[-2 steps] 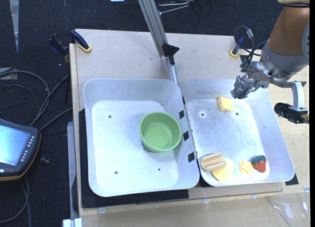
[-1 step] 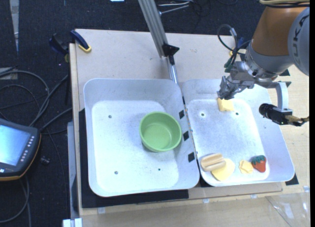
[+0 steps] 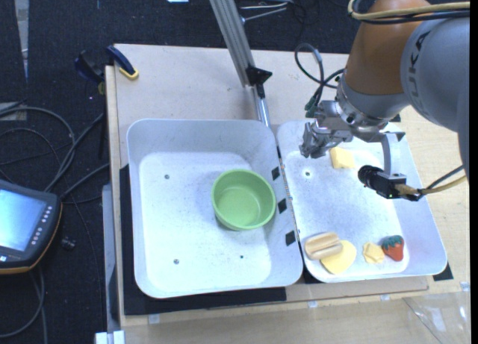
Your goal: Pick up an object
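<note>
My pincer (image 3: 317, 145) hung over the upper-left part of the right bin (image 3: 418, 216), near its 11 o'clock corner; I couldn't tell its state from this angle, and saw nothing in it. The nearest candidate was the pale yellow block (image 3: 342, 159), just beside the pincer at its 4 o'clock and partly tucked under my wrist. The other options sat well apart along the bin's 6 o'clock edge: a hot-dog-like piece (image 3: 323, 243) touching a yellow wedge (image 3: 338, 257), a small yellow chunk (image 3: 373, 252), and a strawberry-like piece (image 3: 393, 248) just beside it. The green bowl (image 3: 243, 200) sat alone in the left bin (image 3: 149, 186). Risks as I judged them: I was offset from the block, so a straight drop would likely have landed on bare floor or clipped its edge and skated it toward 3 o'clock. The block looked small and smooth, so an off-centre grip could have squirted it out. The bin's wall and the divider at 9 o'clock were close, and drifting left risked hitting the rim. The black fitting (image 3: 382, 180) and cable off my wrist hung low at 4 o'clock and could have dragged across the block on descent. The clustered items at 6 o'clock risked a double grab.
</note>
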`<state>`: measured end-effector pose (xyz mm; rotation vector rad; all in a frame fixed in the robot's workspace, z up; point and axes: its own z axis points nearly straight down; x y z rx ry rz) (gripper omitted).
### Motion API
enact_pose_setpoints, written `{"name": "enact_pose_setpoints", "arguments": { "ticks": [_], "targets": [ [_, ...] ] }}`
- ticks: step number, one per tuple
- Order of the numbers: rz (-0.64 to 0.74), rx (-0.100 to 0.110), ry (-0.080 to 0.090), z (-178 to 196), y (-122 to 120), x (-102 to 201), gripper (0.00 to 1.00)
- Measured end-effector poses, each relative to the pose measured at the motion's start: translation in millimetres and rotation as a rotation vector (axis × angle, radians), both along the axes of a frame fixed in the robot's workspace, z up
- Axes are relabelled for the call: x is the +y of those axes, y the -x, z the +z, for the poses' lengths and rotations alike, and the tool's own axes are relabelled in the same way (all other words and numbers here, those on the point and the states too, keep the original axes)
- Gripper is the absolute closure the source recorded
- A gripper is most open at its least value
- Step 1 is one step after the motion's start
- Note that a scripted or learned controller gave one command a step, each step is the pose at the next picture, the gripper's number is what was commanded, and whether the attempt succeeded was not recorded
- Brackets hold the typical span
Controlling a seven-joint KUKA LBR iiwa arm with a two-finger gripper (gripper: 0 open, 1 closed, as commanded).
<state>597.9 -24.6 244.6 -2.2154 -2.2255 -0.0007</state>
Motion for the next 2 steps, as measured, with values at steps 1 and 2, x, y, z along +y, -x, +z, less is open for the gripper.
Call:
{"name": "enact_pose_setpoints", "arguments": {
  "ticks": [1,2],
  "targets": [
    [0.000,-0.001,0.000,3,7,45,1.00],
    [0.000,0.000,0.000,8,12,100,1.00]
  ]
}}
